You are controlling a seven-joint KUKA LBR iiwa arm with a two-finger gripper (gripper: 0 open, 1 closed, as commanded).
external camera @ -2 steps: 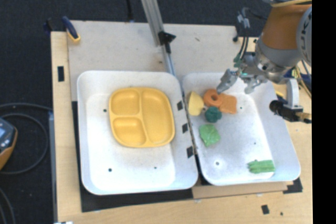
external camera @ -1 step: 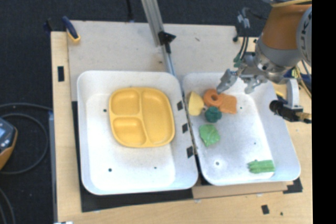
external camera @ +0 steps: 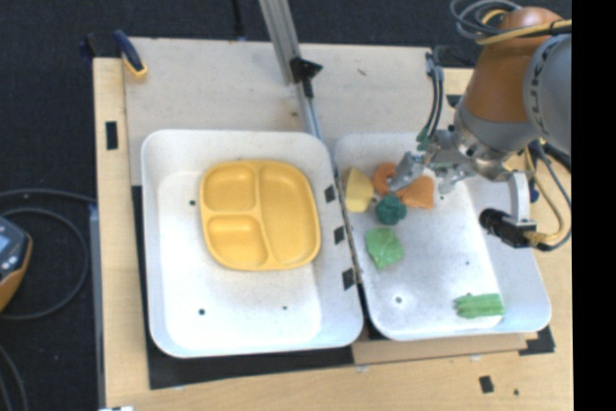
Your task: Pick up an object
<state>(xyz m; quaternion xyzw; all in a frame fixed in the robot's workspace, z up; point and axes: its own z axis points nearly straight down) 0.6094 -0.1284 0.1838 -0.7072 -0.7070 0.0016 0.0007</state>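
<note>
Over the right bin [external camera: 520, 303], the pincer [external camera: 416, 170] hangs low above a cluster of toys.
How far it gapes I cannot tell; an orange piece [external camera: 417, 194] lies just under it, a dark green ball [external camera: 390, 210] and yellow piece [external camera: 357, 190] beside, a green lump [external camera: 384, 248] nearer, a green bar [external camera: 478, 305] well apart. A yellow tray [external camera: 260, 213] sits in the left bin [external camera: 173, 303].

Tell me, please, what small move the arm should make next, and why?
Probably a short drop straight down onto the orange piece. The hand sits over the cluster at the right bin's far end, and nothing shows between its fingers, so no pick is visible.
</note>
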